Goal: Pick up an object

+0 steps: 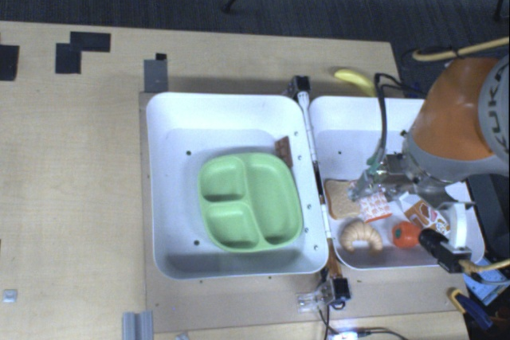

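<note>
In the right shallow white bin (343,123), several small things crowd the near end. A golden-brown curved croissant (360,233) lies on the bin floor near the front wall. Just right of it sits a round red tomato-like piece (406,235). A tan slice of toast (339,198) lies flat behind the croissant, close to the bin's left wall. A red-and-white printed packet (374,208) rests between the toast and the tomato, and another orange-and-white packet (422,212) lies farther right

Right bin (343,123) rear open; toast (338,199), croissant (361,233), tomato (406,235) crowd front.
</note>
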`<action>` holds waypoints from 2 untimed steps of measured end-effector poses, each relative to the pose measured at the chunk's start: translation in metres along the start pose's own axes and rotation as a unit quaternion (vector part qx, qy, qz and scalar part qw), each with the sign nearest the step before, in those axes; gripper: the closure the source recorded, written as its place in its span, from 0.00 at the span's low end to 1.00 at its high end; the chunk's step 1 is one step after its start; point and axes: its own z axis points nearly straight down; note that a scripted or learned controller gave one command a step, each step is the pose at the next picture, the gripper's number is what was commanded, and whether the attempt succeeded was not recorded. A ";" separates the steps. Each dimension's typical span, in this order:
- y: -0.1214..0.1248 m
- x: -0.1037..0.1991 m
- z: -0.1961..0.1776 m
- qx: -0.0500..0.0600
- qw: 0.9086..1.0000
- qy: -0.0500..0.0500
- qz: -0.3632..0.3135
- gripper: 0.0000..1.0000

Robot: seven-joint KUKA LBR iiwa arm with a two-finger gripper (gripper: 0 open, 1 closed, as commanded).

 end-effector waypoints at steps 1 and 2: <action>0.002 0.000 -0.011 -0.002 1.000 0.000 -0.002 1.00; 0.002 0.019 -0.006 -0.002 1.000 0.000 -0.001 1.00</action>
